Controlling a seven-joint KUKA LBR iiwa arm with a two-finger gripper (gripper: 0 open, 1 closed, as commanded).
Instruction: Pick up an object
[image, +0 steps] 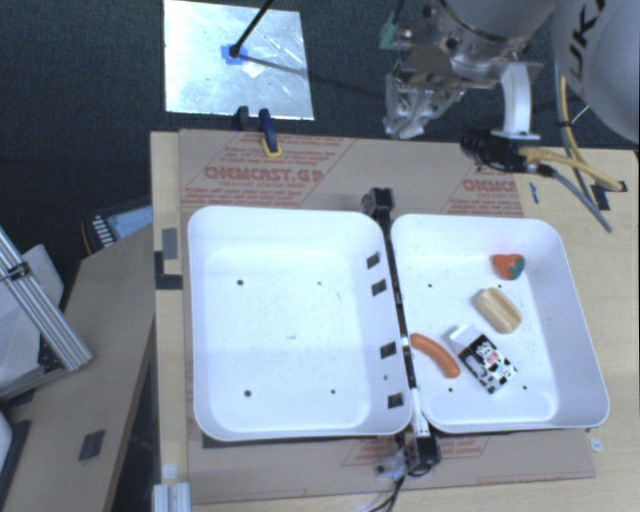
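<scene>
Nothing is picked up yet, as far as the view shows: the whole grasp is left to do. The gripper (415, 112) hangs high beyond the far rim of the right bin (575, 300), over the bench rather than over the bin floor, and whether it is spread or pressed together I cannot tell from this slant.

Four candidate objects lie on that bin's floor. A red-and-green piece (508, 265) sits nearest the far rim. A tan roll (498, 309) lies just nearer the camera than that. An orange sausage (435, 354) rests close to the bin's inner wall, and a black-and-white box (485, 361) lies just beside it, toward the near rim.

My judgement is that the arm must come over the bin, descend, close on one object and lift it.
</scene>
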